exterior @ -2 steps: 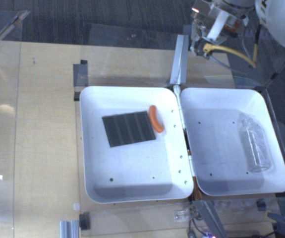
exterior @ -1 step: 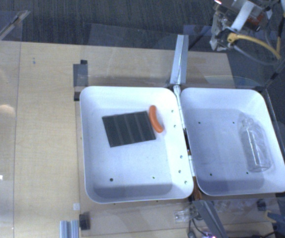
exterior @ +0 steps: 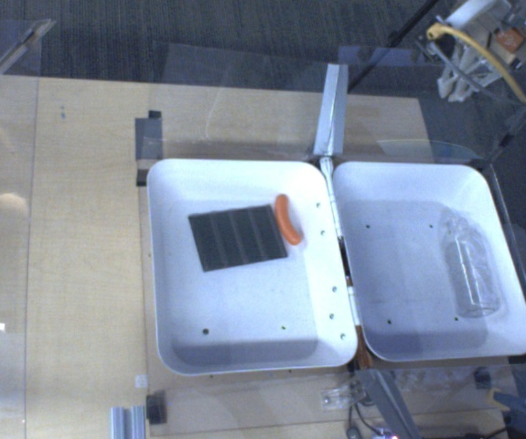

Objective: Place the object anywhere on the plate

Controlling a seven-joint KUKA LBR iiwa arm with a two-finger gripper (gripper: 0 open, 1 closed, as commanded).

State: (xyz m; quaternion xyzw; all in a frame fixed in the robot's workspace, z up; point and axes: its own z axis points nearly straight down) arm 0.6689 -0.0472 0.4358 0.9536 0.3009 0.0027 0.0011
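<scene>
I see orange sausage-shaped object (exterior: 287, 219) in left bin (exterior: 176, 337), lying against right edge of dark ridged square plate (exterior: 238, 238), touching it; clear plastic bottle (exterior: 470, 265) lies in right bin (exterior: 400, 332); gripper (exterior: 473, 39) parked at top right, finger state unreadable.

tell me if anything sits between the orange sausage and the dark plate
Nothing visible does. The orange sausage lies right at the right edge of the dark ribbed plate in the left bin, with no other object between them.

Clear plastic bottle (exterior: 471, 265), ribbed dark plate (exterior: 238, 237)
</scene>
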